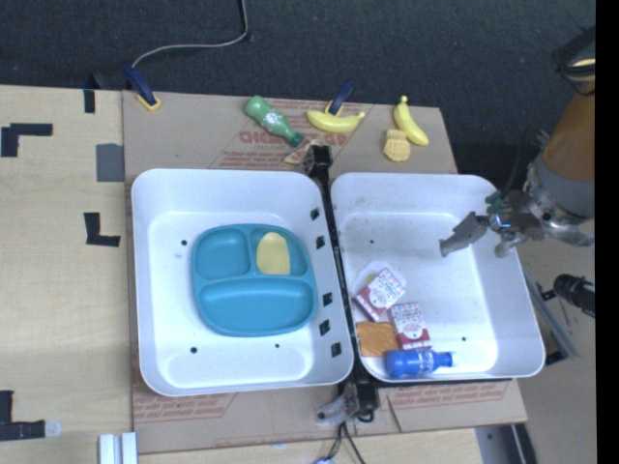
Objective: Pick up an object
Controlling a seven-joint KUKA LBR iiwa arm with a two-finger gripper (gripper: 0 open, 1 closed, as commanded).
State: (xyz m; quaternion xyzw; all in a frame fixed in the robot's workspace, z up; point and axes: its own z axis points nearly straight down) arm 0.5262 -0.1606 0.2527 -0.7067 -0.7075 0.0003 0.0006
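The right bin point(503, 351) holds a red-and-white packet point(384, 289), a second packet point(409, 322), an orange cracker point(375, 337) and a blue bottle point(418, 362) lying on its side, all clustered at its near left. My gripper point(481, 243) hangs over the bin's right middle, up and to the right of that cluster and apart from it. Its fingers are spread open with nothing between them.
In the left bin point(155, 259) lies a blue divided tray point(242, 293) with a yellow piece point(274, 254) in one compartment. Behind the bins on the cardboard lie a green bottle point(273, 120), two bananas point(335, 120) point(410, 124) and a small yellow piece point(396, 147).
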